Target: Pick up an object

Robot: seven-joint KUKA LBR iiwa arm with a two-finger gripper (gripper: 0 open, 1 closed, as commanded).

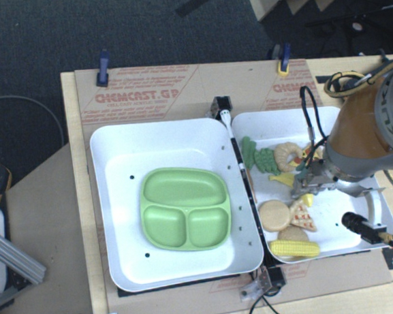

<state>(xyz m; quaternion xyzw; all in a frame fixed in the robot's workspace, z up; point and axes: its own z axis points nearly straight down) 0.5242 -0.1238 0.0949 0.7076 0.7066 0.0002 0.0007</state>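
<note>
Yellow piece: a small yellow chunk (307,200) lies in the right bin, right at the gripper's tip, near the centre of that bin.
Gripper: the dark metal two-finger gripper (303,184) is low in the right bin, right of frame centre, among the toy food; whether it is spread or pressed together cannot be told, and nothing can be seen pinched in it.
Arm: the grey arm with its orange band (361,128) comes in from the right edge of the frame and hides the right half of that bin.
Pizza slice: a triangular toy pizza slice (302,216) with red spots lies just below the gripper.
Round cookie: a tan round disc (275,215) sits just left of the pizza slice.
Corn: a yellow corn cob (294,248) lies along the bin's lower edge.
Green vegetable: a green leafy toy (258,157) is in the bin's upper left part.
Pale lump: a beige, knobbly food toy (288,154) sits just right of the green one.
Right bin: a shallow white bin (268,120) fills the centre right of the frame.
Left bin: a shallow white bin (119,214) is at frame centre, touching the right one.
Green tray: a light green plastic plate with three compartments (185,208) lies in the middle of the left bin.
Bench: a brown cardboard-covered top (143,92) with red lettering lies under both bins.
</note>
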